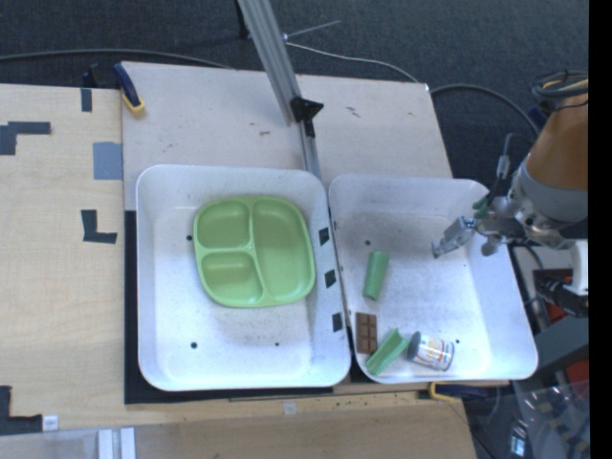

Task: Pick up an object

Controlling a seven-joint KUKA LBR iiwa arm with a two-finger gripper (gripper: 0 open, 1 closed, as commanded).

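My gripper (464, 246) hangs over the right part of the right bin (497, 299), open, with nothing between its fingers. To its left in that bin lies a green cylinder (375, 275). Along the bin's front edge sit a brown chocolate bar (366, 331), a green block (385, 352) and a small jar (432, 351) on its side. All of these objects lie apart from the gripper, lower left of it.
The left bin (167, 342) holds a green divided plate (254, 251). A grey metal pole (273, 46) slants down from the top to the gap between the bins. The arm's orange band (564, 146) is at the right edge.
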